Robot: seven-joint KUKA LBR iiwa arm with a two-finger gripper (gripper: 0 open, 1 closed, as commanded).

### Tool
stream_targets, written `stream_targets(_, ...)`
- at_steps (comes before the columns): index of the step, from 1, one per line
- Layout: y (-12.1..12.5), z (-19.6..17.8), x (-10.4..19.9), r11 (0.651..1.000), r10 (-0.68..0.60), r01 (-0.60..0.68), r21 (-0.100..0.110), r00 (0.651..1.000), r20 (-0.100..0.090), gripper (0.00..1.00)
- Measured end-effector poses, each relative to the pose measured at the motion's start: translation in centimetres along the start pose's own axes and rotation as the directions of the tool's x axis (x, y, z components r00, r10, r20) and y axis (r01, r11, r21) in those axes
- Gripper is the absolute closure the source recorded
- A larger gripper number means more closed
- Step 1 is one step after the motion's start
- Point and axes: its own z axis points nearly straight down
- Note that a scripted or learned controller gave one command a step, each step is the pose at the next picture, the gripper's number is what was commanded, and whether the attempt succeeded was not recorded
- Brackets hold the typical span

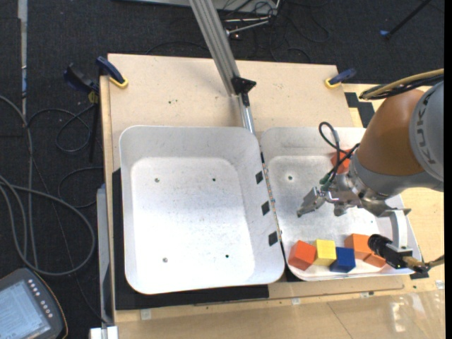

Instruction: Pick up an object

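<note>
1. The things I could pick are small blocks lying along the near edge of the right bin (282, 147): an orange block (303, 253), a yellow block (325, 250) just beside it, a blue block (345, 259) touching the yellow one, and a second orange block (361, 244) further right, with another orange piece (374, 260) beside it that I cannot make out clearly.

2. I judge these blocks to be light, stiff and not fragile. Their flat faces should give a firm hold, though smooth sides could slip if I catch only a corner.

3. The orange block at the left end looks the easiest. Its left side is open to the bin floor, and only its right side is near the yellow block. I would close on two opposite flat faces, approaching from above.

4. The yellow and blue blocks sit tight together, so there is little room to slide in between them. A try there may just push them along the bin's rim.

5. My pincer (308, 205) hangs over the middle of the right bin, near the blocks but apart from them, with nothing between its tips. I cannot tell whether it is released or clenched.

6. The left bin (131, 161) lies beside it on the table (176, 83).
</note>
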Motion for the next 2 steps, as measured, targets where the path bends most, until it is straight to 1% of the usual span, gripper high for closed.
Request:
stream_targets(1,-0.1,5.4,0.1,1.0,0.0,0.0,0.001,1.0,0.0,0.0)
stream_targets(2,0.1,4.0,0.0,1.0,0.001,-0.001,-0.007,1.0,0.001,1.0)
